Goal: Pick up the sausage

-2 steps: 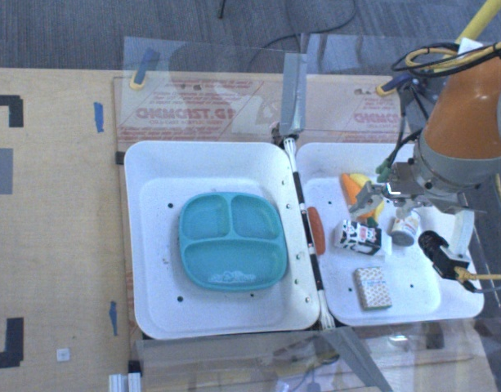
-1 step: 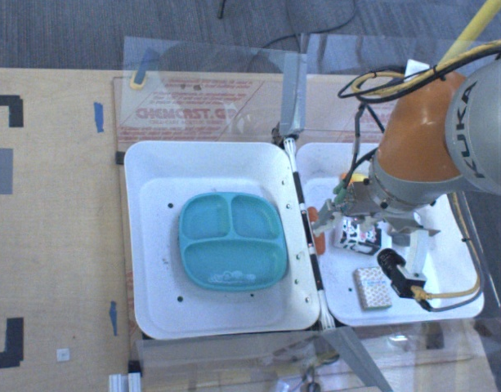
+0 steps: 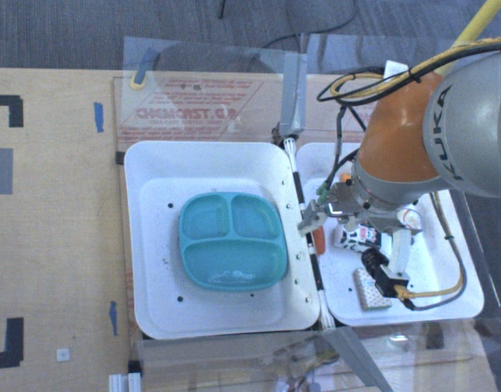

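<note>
Hovering over the right one of two white bins (image 3: 467, 300), the single claw (image 3: 317, 219) is sitting just above one reddish sausage (image 3: 319, 241), its grip impossible to judge. Lying well off to its left is one teal divided plate (image 3: 232, 241).

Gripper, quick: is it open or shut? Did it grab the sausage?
Gripper: cannot be told if open or shut. It sits just above the sausage, by the right bin's left wall.

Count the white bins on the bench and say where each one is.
2. The left bin holds a teal tray. The right bin lies under the arm, which hides part of it.
</note>
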Tool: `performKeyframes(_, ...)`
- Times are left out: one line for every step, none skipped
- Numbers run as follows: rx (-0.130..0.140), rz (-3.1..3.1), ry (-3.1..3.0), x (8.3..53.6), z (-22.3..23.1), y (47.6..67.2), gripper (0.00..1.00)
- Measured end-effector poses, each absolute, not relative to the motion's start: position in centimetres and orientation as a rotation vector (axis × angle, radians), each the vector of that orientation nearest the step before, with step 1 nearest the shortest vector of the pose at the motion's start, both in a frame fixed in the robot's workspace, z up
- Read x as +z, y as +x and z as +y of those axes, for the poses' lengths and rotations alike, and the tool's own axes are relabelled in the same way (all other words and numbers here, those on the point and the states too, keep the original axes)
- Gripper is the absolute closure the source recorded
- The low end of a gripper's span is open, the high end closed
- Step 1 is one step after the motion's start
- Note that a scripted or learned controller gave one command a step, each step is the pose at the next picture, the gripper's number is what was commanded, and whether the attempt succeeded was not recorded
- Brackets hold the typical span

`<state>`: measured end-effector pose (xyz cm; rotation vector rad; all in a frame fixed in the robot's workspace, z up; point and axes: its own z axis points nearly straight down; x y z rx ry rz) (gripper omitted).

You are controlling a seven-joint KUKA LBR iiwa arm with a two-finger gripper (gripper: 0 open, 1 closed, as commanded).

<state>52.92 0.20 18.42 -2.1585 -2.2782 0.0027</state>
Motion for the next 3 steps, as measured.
performKeyframes(-0.001,-2.292,-2.151,29.0,1.1,58.1,0.0)
performKeyframes(-0.002,-2.297,-2.15,30.0,1.2,58.1,1.0)
performKeyframes(-0.001,-2.298,-2.149,30.0,1.3,58.1,0.0)
